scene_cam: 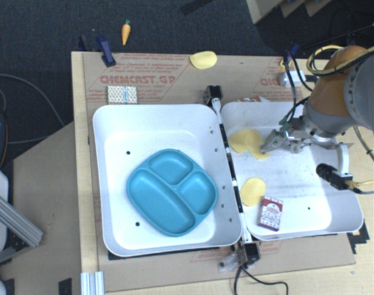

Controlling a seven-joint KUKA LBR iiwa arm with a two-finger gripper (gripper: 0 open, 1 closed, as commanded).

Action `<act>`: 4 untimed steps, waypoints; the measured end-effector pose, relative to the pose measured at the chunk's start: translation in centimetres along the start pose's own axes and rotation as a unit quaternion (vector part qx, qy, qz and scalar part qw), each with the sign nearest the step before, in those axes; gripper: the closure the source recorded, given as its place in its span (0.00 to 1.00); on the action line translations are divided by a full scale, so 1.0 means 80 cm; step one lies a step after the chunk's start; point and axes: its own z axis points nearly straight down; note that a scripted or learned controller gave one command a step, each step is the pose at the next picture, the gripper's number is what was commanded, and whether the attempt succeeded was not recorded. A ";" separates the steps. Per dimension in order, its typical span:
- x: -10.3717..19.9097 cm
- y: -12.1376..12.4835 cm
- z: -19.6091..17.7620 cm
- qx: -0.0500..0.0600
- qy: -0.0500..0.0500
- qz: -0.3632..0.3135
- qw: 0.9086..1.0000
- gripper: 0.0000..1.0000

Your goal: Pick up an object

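Observation:
The right bin (340,221) holds a flat yellow piece (242,141) at its upper left, a second yellow piece (253,191) lower down by the divider, and a small red box (271,214) near the front wall. My gripper (271,142) hangs low in this bin, just right of the upper yellow piece, with its tip at that piece's right edge. Whether it touches the piece is unclear. The grey arm (334,97) with its orange band comes in from the right.
In the left bin (113,140) lies a blue divided plate (171,191). On the bench behind the bins sit a yellow lump (203,59), a patterned packet (122,94) and a blue clip (105,50). A small carrot (126,32) lies on the floor beyond.

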 end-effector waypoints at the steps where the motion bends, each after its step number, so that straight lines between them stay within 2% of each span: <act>1: 0.065 -0.003 0.001 0.001 0.001 0.000 1.000 0.00; 2: 0.078 0.073 0.000 -0.001 0.000 -0.001 1.000 0.00; 3: 0.078 -0.034 0.000 0.000 0.001 0.000 1.000 0.00; 4: 0.078 -0.033 -0.013 -0.001 0.001 0.001 1.000 1.00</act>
